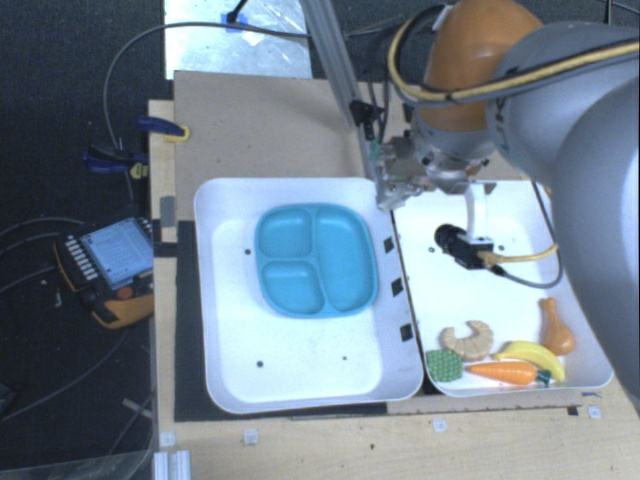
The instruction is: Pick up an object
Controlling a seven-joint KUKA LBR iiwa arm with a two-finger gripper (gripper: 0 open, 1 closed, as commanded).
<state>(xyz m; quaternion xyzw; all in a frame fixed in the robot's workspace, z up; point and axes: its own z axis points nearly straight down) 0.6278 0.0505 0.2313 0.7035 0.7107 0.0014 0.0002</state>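
Note:
Several toy foods lie along the near edge of the right bin (500,208): a tan croissant (468,339), a green piece (444,365), an orange carrot (503,372), a yellow banana (530,353) and a brown drumstick (556,328). My gripper (388,190) hangs at the far end of the seam between the two bins, well away from these foods. Nothing shows in its grasp. The arm's grey body and orange band cover the far right part of the right bin.
A blue divided plate (315,260) lies in the middle of the left bin (230,348). Cables, a clamp and a small device (112,258) sit off the bench to the left.

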